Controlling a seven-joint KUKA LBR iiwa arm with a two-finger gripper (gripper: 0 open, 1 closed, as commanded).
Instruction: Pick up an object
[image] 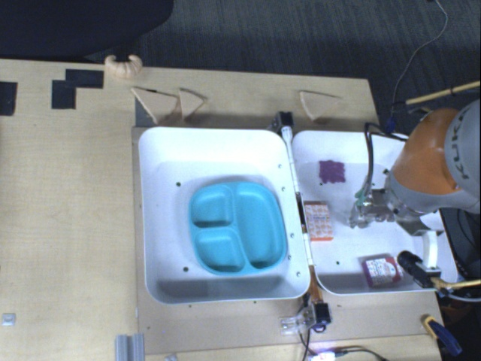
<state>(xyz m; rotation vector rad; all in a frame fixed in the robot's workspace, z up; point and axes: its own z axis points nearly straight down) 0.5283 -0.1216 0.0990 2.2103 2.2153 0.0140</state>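
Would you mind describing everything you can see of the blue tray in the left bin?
The blue tray is a turquoise, plastic-looking dish with rounded corners and three compartments: two smaller ones on its left side, one above the other, and a longer one along its right side, split by raised ridges. It lies flat and upright on the floor of the left bin, near the middle, slightly turned against the bin's walls. Nothing can be seen lying in its compartments, and the gripper is apart from it, over the right bin.
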